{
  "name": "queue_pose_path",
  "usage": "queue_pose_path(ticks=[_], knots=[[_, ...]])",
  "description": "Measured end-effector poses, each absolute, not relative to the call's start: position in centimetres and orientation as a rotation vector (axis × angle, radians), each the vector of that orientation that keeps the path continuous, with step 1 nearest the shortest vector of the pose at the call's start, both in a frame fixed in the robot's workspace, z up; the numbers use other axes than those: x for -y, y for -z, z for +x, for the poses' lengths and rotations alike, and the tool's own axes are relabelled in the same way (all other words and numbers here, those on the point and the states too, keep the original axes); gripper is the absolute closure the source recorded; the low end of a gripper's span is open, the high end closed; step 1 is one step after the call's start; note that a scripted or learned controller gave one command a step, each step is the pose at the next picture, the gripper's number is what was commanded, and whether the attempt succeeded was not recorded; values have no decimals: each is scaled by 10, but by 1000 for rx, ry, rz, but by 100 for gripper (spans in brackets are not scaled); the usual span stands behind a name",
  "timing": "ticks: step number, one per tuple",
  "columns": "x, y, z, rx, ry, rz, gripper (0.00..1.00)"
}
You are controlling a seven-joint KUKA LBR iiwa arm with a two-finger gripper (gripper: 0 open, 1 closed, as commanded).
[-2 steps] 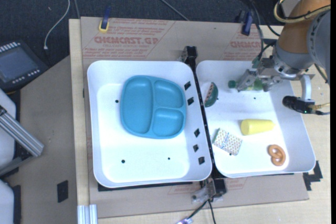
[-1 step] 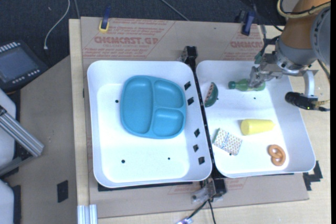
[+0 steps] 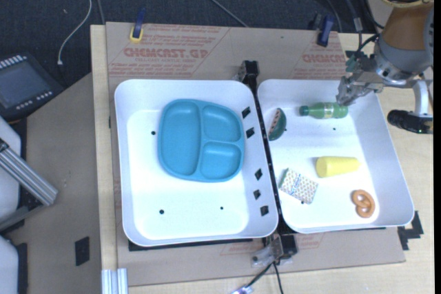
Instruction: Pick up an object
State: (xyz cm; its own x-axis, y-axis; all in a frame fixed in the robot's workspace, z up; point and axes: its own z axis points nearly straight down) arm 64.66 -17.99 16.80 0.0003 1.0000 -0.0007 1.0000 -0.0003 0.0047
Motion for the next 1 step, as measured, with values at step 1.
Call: queue_pose_path(ticks=[1], knots=[[176, -218, 639, -2219, -5, 2217, 100]])
